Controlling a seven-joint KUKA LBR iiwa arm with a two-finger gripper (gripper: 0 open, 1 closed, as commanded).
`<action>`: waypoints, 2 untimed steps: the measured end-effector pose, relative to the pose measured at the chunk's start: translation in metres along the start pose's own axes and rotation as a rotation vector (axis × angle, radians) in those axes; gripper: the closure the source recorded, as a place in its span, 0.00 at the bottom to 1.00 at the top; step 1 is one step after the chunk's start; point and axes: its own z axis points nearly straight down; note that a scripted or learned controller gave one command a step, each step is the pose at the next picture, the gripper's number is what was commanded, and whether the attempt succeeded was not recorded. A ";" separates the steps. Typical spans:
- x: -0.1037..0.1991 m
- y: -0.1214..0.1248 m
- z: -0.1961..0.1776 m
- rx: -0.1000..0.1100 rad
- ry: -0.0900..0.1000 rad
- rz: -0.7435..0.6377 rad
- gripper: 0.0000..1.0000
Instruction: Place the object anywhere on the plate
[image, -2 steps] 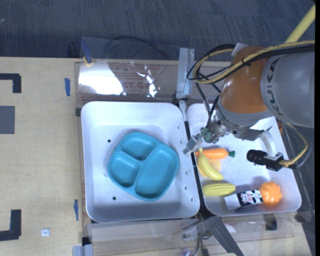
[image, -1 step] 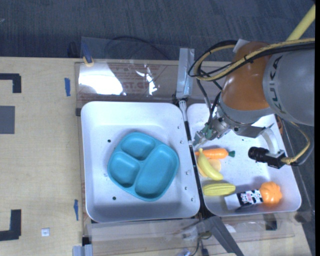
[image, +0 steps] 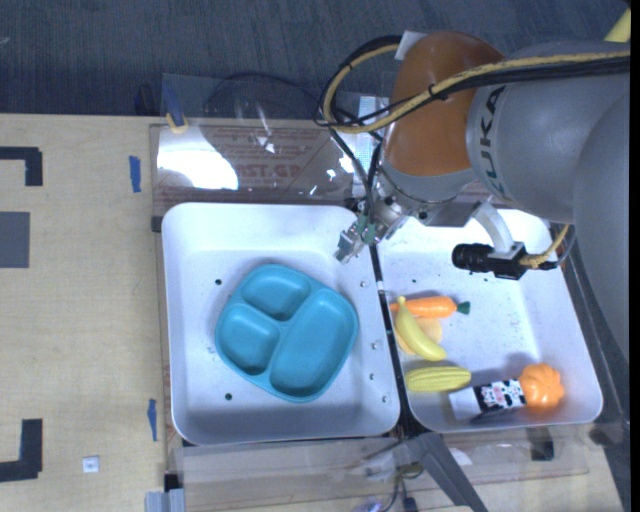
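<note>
The gripper hangs at frame centre over the bins' shared rim; whether it grips anything cannot be told. The blue three-compartment plastic plate lies lower left; the arm should carry well over its middle before releasing.

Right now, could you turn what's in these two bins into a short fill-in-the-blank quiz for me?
1. The blue plate lies in the ____ bin.
2. The carrot touches the ____ just below it.
3. The plate has ____ compartments.
4. The pumpkin sits at the right bin's ____ corner.

Missing words: left; banana; three; lower right.
</note>
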 end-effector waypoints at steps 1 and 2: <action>0.010 0.032 -0.044 -0.001 -0.001 0.050 1.00; -0.033 0.026 -0.194 -0.001 -0.002 0.367 1.00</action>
